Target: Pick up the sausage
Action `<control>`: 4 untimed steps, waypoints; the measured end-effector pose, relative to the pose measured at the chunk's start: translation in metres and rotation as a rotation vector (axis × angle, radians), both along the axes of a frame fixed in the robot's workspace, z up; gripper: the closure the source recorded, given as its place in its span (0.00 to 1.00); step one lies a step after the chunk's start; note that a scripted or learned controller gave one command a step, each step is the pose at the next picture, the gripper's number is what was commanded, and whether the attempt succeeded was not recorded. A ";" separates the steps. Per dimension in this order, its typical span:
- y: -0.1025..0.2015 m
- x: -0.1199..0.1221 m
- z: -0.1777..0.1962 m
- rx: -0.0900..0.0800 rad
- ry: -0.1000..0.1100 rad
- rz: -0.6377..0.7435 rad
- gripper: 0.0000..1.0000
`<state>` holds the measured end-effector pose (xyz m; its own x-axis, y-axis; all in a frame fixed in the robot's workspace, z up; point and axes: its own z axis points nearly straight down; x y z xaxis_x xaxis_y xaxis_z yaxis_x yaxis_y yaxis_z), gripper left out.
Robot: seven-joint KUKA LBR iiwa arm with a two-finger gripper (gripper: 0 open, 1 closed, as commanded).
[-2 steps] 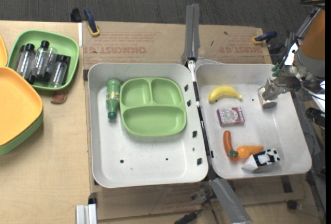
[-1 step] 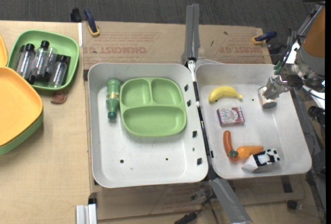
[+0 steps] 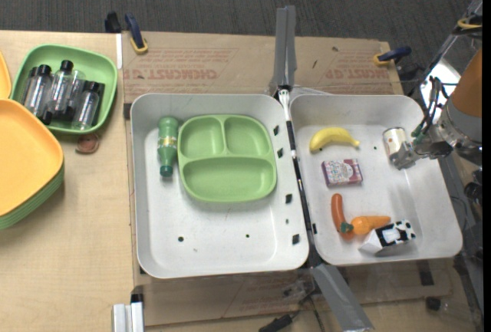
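While the gripper (image 3: 404, 155) hangs by the right bin's (image 3: 430, 244) right edge, I see nothing between its fingers; open or closed, I cannot tell. The sausage (image 3: 337, 209) lies near the bin's front edge, touching the carrot (image 3: 368, 225).

Red sausage (image 3: 337, 209), yellow banana (image 3: 334, 139), green divided plate (image 3: 227, 156), white bins (image 3: 222, 258).

Arm: one, grey with an orange band, entering from the right edge. Tool (image 3: 402, 156): low, angled leftward, wrist cabled.
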<state>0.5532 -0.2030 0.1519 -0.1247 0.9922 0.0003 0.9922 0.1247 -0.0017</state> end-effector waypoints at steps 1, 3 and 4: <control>-0.001 0.000 0.009 0.000 0.000 -0.003 1.00; -0.002 0.000 0.025 -0.001 0.000 -0.007 1.00; -0.004 0.000 0.034 -0.002 0.000 -0.009 1.00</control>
